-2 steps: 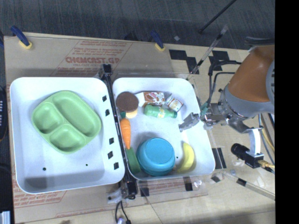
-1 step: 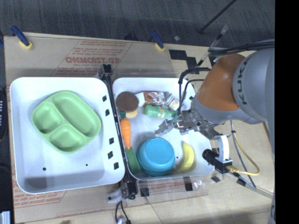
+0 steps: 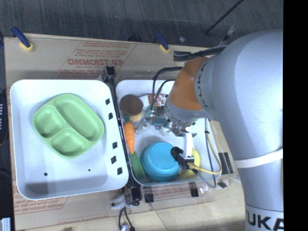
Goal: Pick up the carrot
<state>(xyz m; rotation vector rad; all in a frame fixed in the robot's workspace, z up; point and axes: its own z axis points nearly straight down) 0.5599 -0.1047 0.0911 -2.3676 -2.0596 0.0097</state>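
An orange carrot (image 3: 129, 136) lies lengthwise along the left wall of the right bin (image 3: 144, 87), just below a brown-topped item. My gripper (image 3: 155, 114) hangs over the middle of that bin, to the right of the carrot and a little higher in the view. The wrist and orange band hide most of it. Nothing of the carrot is seen in its grasp.
A blue bowl (image 3: 160, 161) sits at the front of the right bin, with a yellow piece (image 3: 193, 160) at its right and a green piece (image 3: 137, 165) at its left. A brown-topped item (image 3: 131, 105) lies behind the carrot. The left bin (image 3: 24, 143) holds a green divided plate (image 3: 68, 124).
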